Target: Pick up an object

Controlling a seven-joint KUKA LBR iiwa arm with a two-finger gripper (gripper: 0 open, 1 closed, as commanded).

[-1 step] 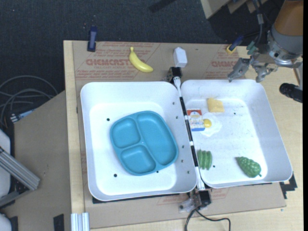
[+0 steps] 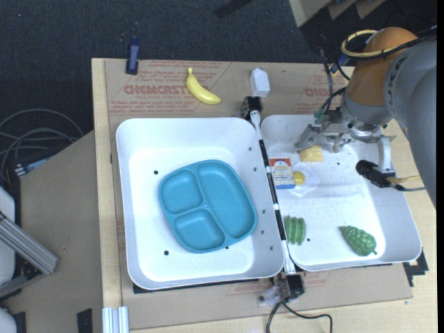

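Observation:
My gripper (image 2: 319, 143) is low over the back of the right bin (image 2: 388, 214), open, with its fingers spread to either side. A small yellow object (image 2: 312, 155) lies on the bin floor just in front of the fingertips, not held. Left of it, a red and white box (image 2: 280, 171) rests against the bin's left wall, with a small yellow piece (image 2: 299, 179) beside it. A dark green ribbed vegetable (image 2: 295, 229) and a bumpy green object (image 2: 359, 240) lie near the front of the bin.
The left bin (image 2: 139, 186) holds a blue divided plate (image 2: 206, 205). Behind the bins, a yellow banana (image 2: 200, 89), a white block (image 2: 259, 82) and a small blue object (image 2: 132, 54) lie on the bench board.

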